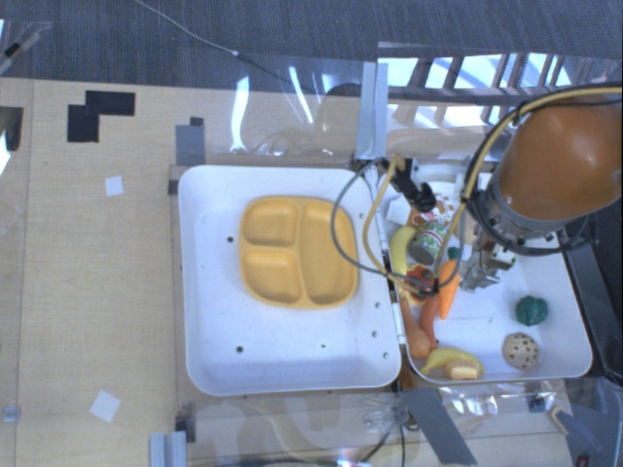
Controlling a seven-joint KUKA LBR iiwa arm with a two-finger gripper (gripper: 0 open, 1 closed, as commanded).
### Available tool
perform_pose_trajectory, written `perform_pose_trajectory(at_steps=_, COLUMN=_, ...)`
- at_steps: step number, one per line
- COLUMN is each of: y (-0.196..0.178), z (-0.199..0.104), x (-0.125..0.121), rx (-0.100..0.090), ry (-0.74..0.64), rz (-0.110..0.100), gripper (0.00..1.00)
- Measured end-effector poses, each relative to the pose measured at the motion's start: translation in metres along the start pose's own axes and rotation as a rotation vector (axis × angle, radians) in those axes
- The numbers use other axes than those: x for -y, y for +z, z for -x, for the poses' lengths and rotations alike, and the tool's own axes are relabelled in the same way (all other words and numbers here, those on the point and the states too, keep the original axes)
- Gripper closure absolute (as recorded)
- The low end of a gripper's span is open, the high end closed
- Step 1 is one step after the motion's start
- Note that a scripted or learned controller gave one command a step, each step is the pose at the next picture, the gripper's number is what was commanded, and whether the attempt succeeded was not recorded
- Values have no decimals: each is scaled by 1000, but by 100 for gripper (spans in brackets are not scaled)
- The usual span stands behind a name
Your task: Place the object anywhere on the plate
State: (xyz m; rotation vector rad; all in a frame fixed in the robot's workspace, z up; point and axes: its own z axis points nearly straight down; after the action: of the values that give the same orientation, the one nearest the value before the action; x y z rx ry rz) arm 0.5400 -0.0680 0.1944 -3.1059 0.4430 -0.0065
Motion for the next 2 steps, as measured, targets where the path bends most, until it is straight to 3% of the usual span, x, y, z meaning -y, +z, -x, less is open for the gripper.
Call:
perform_pose_trajectory(at_steps=1, y=10, z=19, x=52, rx=2, ry=-90, rz=0, gripper=100)
perform_pose_trajectory(at_steps=2, y=-2, z=28, x=109, rx=2, ry=349, rz=0, gripper=100)
